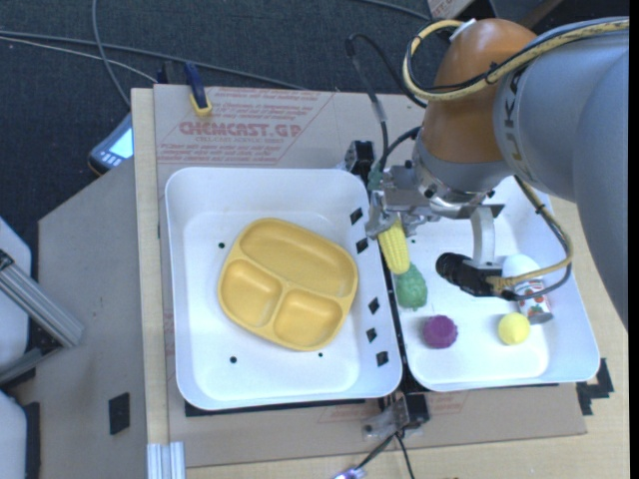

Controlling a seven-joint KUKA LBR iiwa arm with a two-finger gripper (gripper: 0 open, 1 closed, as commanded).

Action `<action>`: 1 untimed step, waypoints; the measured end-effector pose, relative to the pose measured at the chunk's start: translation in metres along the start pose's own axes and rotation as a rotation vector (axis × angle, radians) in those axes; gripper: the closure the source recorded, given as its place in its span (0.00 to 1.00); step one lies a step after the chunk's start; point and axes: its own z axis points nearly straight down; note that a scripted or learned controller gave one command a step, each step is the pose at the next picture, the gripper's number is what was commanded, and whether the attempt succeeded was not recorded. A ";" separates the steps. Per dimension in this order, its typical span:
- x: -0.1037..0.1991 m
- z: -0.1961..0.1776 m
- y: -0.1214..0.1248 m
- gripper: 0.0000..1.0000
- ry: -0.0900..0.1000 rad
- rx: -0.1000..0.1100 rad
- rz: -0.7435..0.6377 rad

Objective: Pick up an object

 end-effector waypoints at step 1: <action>0.051 0.007 0.013 1.00 0.001 0.000 0.001</action>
